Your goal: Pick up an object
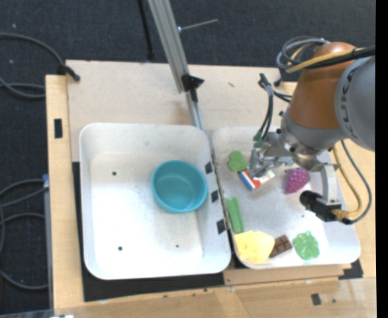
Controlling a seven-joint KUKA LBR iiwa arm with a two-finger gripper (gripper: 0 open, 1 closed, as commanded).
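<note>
Red-white-blue block (250, 179) near right bin's (346, 244) far-left corner, beneath the fingers (265, 167), whose grip state I cannot tell; grasp step underway, next: confirm closure, then lift straight.

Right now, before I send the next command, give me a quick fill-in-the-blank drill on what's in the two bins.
1. The blue bowl sits in the ____ bin.
2. The purple grapes lie in the ____ bin.
3. The yellow piece lies against that bin's ____ edge.
4. The gripper is over a red, white and ____ item.

Missing words: left; right; near; blue
</note>
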